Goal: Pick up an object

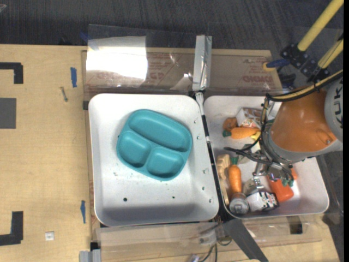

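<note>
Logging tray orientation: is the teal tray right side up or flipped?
Right side up: the tray shows three open compartments, lying in the left bin.

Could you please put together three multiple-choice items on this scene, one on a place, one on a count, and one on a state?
1. Where is the teal divided plate?
A. In the left bin
B. In the right bin
C. On the bench

2. How many compartments does the plate have?
A. Two
B. Three
C. Five

3. How does the plate lie?
A. Upside down
B. On its edge against a wall
C. Flat, open side up

Answers:
1. A: it lies inside the left bin's white floor, apart from the walls.
2. B: one long section and two smaller ones show.
3. C: its hollow compartments face the camera.

The gripper is over the right bin, among the toy carrot and other items.
</note>
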`<action>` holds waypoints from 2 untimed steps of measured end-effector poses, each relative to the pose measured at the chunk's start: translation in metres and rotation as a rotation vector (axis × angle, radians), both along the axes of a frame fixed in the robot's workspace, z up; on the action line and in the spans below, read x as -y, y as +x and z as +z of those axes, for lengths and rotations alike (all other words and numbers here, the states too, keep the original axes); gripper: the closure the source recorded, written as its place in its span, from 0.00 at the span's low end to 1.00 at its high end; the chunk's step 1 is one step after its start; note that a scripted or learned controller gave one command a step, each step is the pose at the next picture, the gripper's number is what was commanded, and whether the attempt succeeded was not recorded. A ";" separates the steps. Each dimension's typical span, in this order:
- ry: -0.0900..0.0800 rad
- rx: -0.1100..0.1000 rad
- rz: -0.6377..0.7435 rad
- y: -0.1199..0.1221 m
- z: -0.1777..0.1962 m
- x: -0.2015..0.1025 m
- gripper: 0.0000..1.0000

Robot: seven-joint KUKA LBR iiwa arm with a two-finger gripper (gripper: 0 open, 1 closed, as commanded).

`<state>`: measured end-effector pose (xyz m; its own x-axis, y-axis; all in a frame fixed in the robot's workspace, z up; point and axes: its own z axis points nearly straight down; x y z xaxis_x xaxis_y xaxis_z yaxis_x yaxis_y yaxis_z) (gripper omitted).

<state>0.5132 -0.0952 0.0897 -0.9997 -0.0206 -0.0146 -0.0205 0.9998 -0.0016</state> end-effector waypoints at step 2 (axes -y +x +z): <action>-0.009 0.014 0.056 0.020 0.022 0.116 0.00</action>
<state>0.5332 -0.2109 0.1117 -0.9966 -0.0770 -0.0283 -0.0767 0.9970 -0.0108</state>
